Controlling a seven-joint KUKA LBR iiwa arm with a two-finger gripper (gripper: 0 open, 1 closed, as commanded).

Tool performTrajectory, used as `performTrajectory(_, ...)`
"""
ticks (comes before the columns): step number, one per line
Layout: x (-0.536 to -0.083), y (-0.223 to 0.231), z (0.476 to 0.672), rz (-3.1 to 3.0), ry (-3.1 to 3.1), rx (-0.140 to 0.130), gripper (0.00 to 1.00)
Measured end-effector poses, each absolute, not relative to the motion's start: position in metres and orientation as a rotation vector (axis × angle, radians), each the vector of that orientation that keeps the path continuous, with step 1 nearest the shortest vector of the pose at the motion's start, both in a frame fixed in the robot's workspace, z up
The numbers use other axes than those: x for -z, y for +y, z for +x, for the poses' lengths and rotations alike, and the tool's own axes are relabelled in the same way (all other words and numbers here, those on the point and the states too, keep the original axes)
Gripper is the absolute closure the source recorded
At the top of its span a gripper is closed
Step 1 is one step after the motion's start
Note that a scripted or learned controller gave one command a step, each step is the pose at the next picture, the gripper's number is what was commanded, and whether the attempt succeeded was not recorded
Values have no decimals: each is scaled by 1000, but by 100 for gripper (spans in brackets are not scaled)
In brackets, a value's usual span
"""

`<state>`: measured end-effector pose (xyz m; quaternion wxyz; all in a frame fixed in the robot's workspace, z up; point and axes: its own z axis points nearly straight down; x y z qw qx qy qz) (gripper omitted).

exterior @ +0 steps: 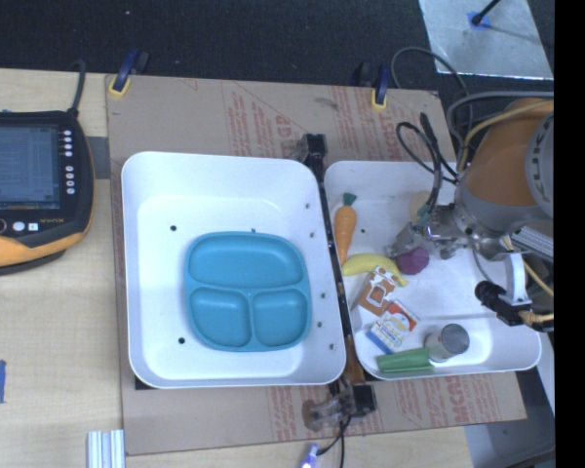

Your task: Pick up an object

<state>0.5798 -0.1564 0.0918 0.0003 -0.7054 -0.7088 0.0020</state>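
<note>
My gripper (pixel 416 241) reaches in from the right and hangs low over the middle of the right bin (pixel 507 359). A small purple object (pixel 413 260) lies right under its tip, touching or nearly touching it. To its left are a yellow banana (pixel 363 262) and an orange carrot (pixel 344 226) along the bin's left side. Toward the front lie a red and white carton (pixel 378 290), a small blue and white box (pixel 389 331), a green item (pixel 404 361) and a grey can (pixel 449 341).
The left bin (pixel 146 261) holds a blue divided plate (pixel 246 290). A teach pendant (pixel 29 188) lies on the bench at far left. Cables (pixel 424 144) loop behind the right bin, and the arm's orange band (pixel 497 159) hangs over its right end.
</note>
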Motion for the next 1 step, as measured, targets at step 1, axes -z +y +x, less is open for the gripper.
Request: performTrajectory(1, -102, -158, 580, -2213, -2230, -10, 100)
